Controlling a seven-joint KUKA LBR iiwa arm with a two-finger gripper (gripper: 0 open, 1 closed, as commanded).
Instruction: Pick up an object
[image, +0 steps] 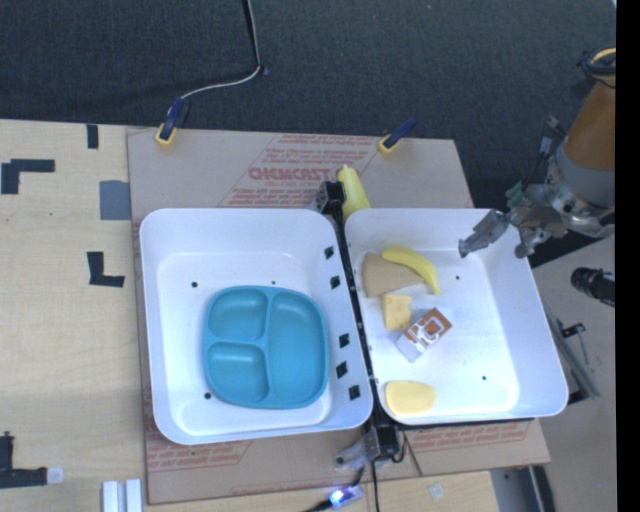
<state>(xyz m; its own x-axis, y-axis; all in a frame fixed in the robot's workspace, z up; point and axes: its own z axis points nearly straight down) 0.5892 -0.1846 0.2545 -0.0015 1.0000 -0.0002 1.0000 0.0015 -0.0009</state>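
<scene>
The right bin (505, 350) holds a yellow banana (413, 265) lying partly on a tan flat slice (375, 275). Just below them are a yellow cheese-like block (397, 311) and a small brown-and-white packet (427, 331). A pale yellow oval piece (410, 397) rests near the bin's front rim. My gripper (494, 246) hangs over the bin's far right corner, to the right of the banana and apart from it. Its two fingers are spread, with nothing between them.
In the left bin (160, 240) lies a blue divided plate (266, 346). A yellow-tipped fitting (350, 188) sits at the far end of the divider between the bins. Blue-and-yellow clamps (170, 128) hold the cardboard sheet under the bins.
</scene>
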